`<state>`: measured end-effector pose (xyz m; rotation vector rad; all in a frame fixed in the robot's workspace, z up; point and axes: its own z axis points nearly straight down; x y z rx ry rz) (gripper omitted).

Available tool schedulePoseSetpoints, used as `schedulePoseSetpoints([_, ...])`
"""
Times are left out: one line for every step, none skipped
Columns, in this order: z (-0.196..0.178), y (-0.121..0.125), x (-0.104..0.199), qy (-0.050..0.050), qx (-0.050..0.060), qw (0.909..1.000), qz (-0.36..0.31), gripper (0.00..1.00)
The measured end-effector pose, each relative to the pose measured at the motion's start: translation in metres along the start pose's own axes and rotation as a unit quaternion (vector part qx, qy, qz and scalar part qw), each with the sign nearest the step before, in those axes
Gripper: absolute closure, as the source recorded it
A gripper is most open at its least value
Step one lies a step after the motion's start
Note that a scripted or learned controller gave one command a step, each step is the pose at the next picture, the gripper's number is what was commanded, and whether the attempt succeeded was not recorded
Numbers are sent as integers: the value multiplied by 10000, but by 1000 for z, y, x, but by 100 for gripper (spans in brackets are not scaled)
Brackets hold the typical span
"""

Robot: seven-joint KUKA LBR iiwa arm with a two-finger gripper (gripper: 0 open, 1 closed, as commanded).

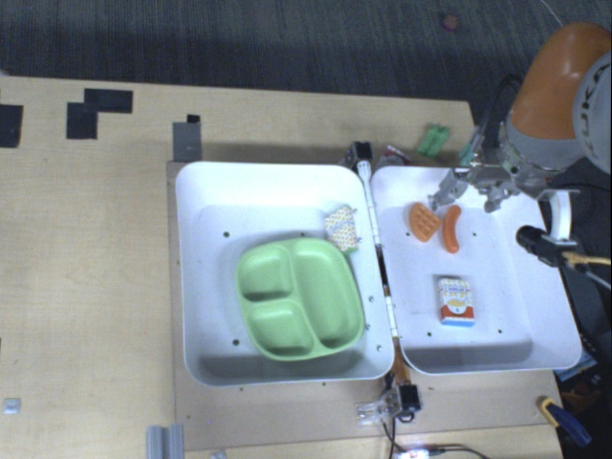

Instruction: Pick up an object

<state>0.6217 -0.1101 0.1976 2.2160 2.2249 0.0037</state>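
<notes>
Pincer (470, 195) is shown open, nothing held between its fingers. Just below it lie an orange sausage (450, 229) and orange piece (424, 223); grasping and lifting are judged still undone.

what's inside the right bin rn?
The right bin holds an orange waffle-like piece, an orange-red sausage beside it, and a small printed box nearer the front. The gripper hangs over the back; whatever lies beneath it is covered.
</notes>
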Motion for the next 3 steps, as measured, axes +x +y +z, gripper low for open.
schedulePoseSetpoints([112, 29, 15, -2, -13, 10000, -12, 0])
schedulePoseSetpoints([101, 30, 15, -2, -31, 10000, -21, 100])
schedulePoseSetpoints([12, -64, 66, 2, -5, 10000, -1, 100])
